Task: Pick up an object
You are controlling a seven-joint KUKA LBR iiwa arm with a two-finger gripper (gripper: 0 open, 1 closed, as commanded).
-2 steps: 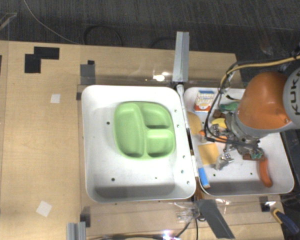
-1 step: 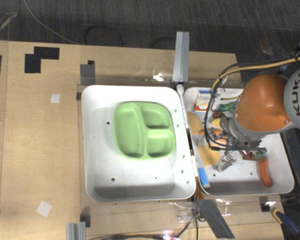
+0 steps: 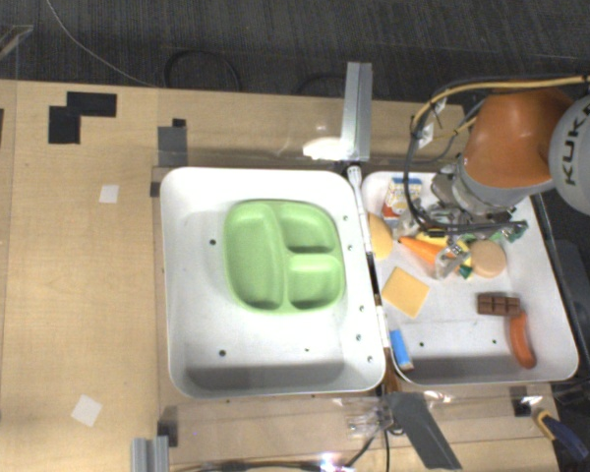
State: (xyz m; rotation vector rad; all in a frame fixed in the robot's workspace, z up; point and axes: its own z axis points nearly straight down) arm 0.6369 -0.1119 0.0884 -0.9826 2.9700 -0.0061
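Bins side by side: left bin [image 3: 192, 264] carries a green divided plate [image 3: 280, 254]; right bin [image 3: 556, 308] has cheese slice [image 3: 406, 291], chocolate bar [image 3: 499, 305], sausage [image 3: 521, 342], with the gripper [image 3: 452, 239] low over the clutter, grip unreadable.

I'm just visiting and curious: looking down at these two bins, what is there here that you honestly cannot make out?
- Gripper, camera view: the arm's orange band and wrist cover it from above, so whether it holds anything cannot be told.
- Carton in the right bin: cables and wrist cross it; its print is too small to read.
- Blue object: partly tucked under the bin's rim.
- Items under the wrist: overlapping, unidentifiable.
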